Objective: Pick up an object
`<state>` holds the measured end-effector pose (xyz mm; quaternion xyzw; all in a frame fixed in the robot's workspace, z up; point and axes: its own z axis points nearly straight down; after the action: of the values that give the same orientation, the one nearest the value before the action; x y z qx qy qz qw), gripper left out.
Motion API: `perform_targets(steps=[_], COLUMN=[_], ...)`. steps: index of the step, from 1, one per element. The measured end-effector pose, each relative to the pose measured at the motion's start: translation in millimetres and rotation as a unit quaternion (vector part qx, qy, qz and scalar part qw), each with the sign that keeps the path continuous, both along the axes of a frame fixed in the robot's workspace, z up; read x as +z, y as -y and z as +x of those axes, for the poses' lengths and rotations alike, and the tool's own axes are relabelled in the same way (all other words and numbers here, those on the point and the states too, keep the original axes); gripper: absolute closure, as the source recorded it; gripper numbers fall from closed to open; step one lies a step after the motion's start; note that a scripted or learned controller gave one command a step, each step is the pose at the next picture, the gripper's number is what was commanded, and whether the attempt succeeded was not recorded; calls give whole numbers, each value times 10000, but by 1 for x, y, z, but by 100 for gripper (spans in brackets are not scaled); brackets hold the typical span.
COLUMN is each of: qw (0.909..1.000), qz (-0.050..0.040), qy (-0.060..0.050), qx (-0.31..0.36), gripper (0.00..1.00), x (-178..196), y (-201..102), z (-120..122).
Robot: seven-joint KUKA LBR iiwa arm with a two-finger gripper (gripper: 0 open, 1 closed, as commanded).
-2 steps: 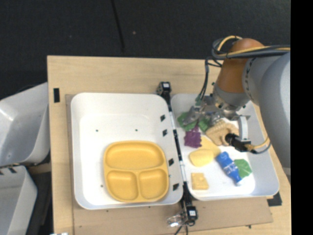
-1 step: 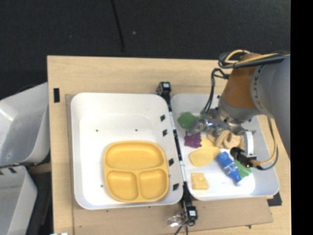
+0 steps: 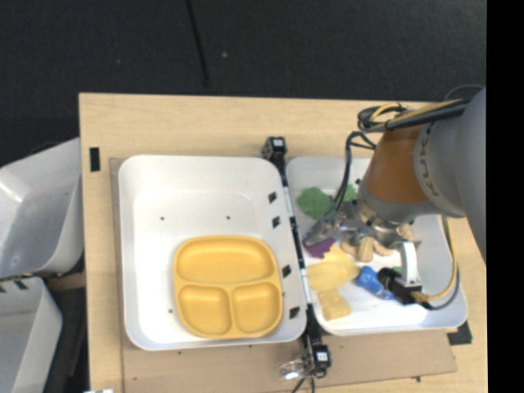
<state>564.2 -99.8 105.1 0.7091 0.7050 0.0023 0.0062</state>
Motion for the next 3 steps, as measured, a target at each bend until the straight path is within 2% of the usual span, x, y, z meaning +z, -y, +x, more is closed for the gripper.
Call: perform_targets(steps=[1,2,3], qw=[10000,10000,10000], qz=[3,3,35], qy=[-1,20,-24], qx=[17,-33,70], gripper=[0,100,100], x=[0,12,100], y=[7,8,-60], z=[-74,-70,-73])
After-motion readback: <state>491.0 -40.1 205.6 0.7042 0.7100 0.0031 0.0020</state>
